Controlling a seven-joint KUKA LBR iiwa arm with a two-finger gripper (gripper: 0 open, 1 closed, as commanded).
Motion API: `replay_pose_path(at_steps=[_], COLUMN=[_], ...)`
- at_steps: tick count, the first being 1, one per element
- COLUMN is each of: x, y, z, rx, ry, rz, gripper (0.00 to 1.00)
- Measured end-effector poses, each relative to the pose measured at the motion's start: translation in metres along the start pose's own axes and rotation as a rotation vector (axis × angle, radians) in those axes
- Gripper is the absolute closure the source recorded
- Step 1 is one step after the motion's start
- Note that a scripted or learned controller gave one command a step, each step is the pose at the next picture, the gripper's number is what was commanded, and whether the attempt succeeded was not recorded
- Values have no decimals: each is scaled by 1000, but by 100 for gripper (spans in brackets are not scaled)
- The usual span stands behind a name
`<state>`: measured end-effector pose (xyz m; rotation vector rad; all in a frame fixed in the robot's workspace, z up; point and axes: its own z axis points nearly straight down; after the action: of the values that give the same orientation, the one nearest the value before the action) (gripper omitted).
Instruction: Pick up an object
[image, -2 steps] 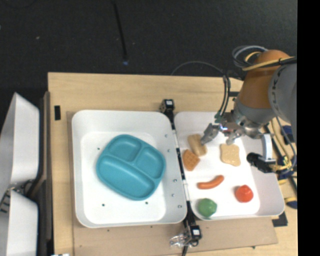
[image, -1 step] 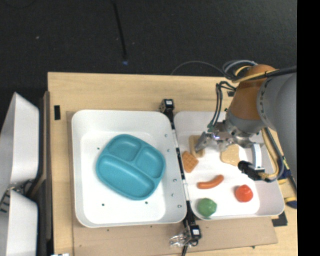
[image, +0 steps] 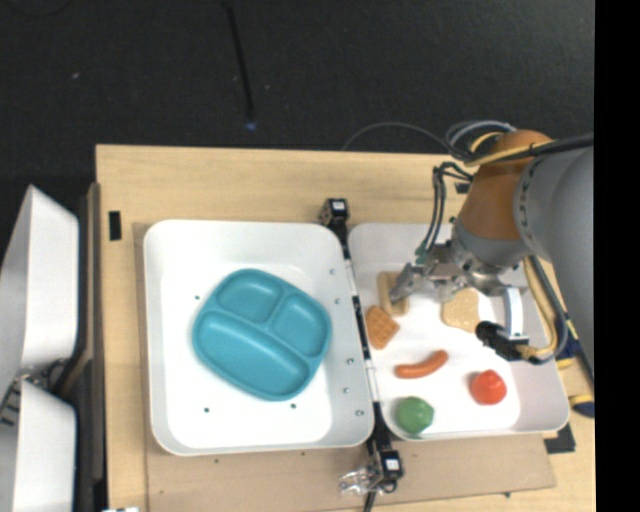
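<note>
My gripper (image: 458, 298) hangs over the back of the right bin (image: 540, 405), open, with one finger (image: 402, 286) spread to the left and the other to the right. A tan bread slice (image: 461, 311) lies under it between the fingers; I cannot tell whether they touch it. A small tan piece (image: 386, 291) sits just beside the left finger, and an orange waffle (image: 381, 326) lies in front of that. Nearer the front are a reddish sausage (image: 421, 366), a green ball (image: 415, 413) and a red tomato (image: 488, 387).
The left bin (image: 170, 420) holds a teal divided plate (image: 262, 332) near its middle. The ridge between the two bins (image: 358, 330) runs close to the waffle. The grey arm with its orange band (image: 500, 195) fills the bench's back right.
</note>
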<state>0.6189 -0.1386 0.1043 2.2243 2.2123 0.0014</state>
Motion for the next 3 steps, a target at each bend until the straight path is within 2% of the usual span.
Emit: replay_pose_path(at_steps=[1,2,3], x=[0,9,18], y=[3,5,10], z=[-14,-64,-120], rx=[-9,-1,-4], ry=[2,3,2], rz=[2,-9,-10], gripper=[100,100,100])
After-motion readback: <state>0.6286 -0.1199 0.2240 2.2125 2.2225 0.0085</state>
